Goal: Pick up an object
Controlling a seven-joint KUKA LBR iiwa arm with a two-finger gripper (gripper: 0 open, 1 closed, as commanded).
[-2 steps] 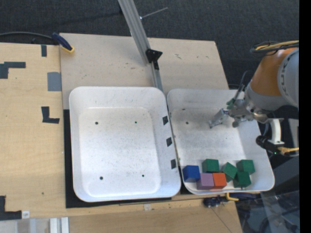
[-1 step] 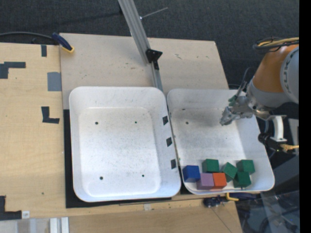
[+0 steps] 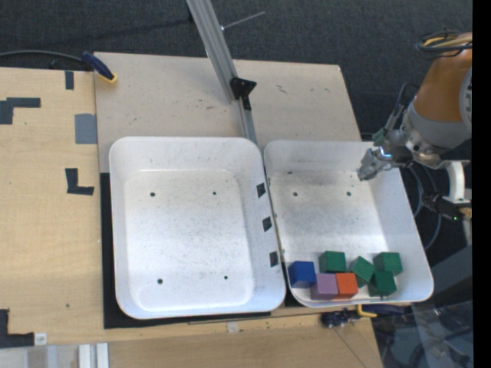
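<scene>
Camera view, gripper: the gripper hangs over the far right part of the right bin, well apart from the blocks; whether it is spread or pressed together cannot be told from here.
Camera view, blocks: a tight cluster lies along the right bin's near edge, with a blue block at its left end, a purple block and an orange block touching beside it, and four green blocks around and to the right of them.
Camera view, left bin: the left bin sits touching the right bin's left wall.
Look of the blocks: small, square-edged cubes in flat solid colours, likely light and rigid.
Risk, crowding: the cubes are packed close, so fingers coming down may land on two at once and push them apart instead of closing on one.
Risk, wall: the cluster hugs the right bin's near rim, so a finger could strike the sloped wall and miss.
</scene>
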